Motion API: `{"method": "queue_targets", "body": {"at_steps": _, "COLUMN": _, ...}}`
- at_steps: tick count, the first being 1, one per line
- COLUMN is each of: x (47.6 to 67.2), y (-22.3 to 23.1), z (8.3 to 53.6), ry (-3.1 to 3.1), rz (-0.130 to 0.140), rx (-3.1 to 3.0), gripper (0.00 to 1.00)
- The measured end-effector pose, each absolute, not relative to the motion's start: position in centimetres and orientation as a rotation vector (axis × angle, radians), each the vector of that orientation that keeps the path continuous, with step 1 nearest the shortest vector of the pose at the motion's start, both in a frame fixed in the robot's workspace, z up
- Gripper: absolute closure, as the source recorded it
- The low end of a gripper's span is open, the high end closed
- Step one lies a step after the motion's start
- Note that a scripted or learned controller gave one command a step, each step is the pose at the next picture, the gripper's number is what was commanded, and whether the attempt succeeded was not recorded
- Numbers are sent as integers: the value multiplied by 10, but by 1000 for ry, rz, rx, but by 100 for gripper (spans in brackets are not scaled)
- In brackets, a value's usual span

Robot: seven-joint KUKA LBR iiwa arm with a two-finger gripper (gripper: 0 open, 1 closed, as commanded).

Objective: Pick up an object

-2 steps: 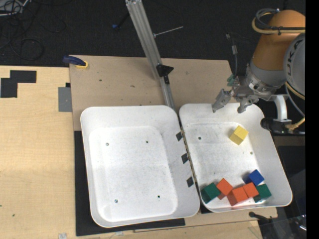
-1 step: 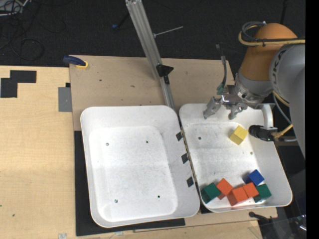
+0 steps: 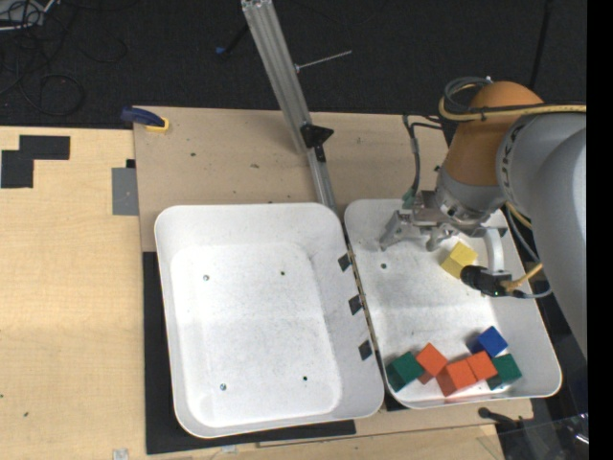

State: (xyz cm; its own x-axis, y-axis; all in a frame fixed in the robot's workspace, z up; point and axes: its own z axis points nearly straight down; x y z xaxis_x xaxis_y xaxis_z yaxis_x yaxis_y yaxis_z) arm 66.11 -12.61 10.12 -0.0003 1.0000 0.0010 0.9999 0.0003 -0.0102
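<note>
My gripper (image 3: 414, 236) hangs over the far end of the right bin (image 3: 407, 286), its fingers spread open with nothing between them. A yellow block (image 3: 459, 257) lies just to the right of the gripper, beside one fingertip and apart from it. At the bin's near end sits a cluster of blocks: a green one (image 3: 404, 369), an orange one (image 3: 431, 358), a larger orange one (image 3: 459, 375), a blue one (image 3: 491, 340) and another green one (image 3: 506, 369).
The left bin (image 3: 192, 228) stands alongside, joined to the right bin by black clips (image 3: 354, 303). A slanted aluminium rail (image 3: 283, 75) rises behind the bins. The grey arm (image 3: 536, 171) and its cables cover the right bin's far right side.
</note>
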Motion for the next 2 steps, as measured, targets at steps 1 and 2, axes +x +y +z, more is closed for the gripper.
{"method": "queue_targets", "body": {"at_steps": 1, "x": 663, "y": -127, "z": 116, "ry": -2218, "rz": 3, "rx": -2221, "gripper": 100}}
{"method": "queue_targets", "body": {"at_steps": 2, "x": 662, "y": -126, "z": 159, "ry": -2221, "rz": -3, "rx": -2224, "gripper": 100}}
